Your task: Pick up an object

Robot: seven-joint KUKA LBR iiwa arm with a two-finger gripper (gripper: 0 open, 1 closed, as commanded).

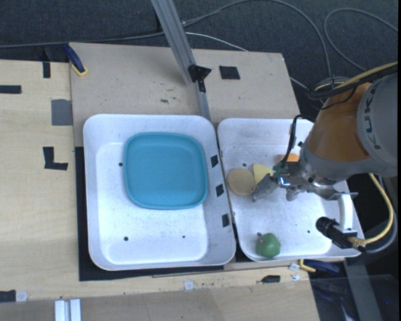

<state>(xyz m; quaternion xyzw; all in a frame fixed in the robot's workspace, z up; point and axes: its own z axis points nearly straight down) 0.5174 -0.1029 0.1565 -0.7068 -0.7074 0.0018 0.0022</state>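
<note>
**Camera view: tool over right bin**

The tool (pixel 270 187) hangs low, its state unclear. A tan round disc (pixel 239 180) and pale yellow wedge (pixel 261 173) lie just left of it; a green ball (pixel 268 245) sits nearer the bin's (pixel 300 243) front edge.

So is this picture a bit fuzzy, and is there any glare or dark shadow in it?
Camera view: soft all over; the claw and the tan pieces beside it blur together. Even light, mild sheen on the white bins, a bright spot at top. Faint shadow under the green ball.
</note>
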